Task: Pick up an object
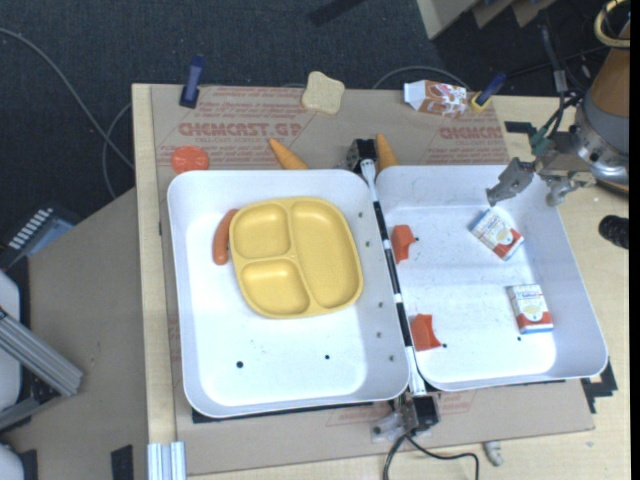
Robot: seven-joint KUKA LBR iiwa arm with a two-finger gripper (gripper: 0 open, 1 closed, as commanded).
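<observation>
Your claw (527,178) hangs over the upper right corner of the right-hand shallow white bin (455,363), and its two dark fingers look spread apart with nothing pinched between them. Just beside and below it lies the nearest candidate, a small white carton with red and blue print (496,234), tilted on the bin floor. A second small white and red carton (529,307) rests lower in the same bin, well apart from the first and close to the right wall.

Expect both cartons to be light, thin-walled cardboard: stiff enough to hold shape under a gentle squeeze, yet easy to crush or skid across the smooth plastic if you push down hard. Take the tilted carton across its narrow sides, turning the wrist to match its slant, so the fingers close on flat faces, not corners.

In the left bin (290,383) sits a yellow three-compartment plastic plate (296,256) with an orange sausage-shaped toy (221,238) touching its left edge. That toy is rounder and likely to roll, so the carton looks the easier pick.
</observation>
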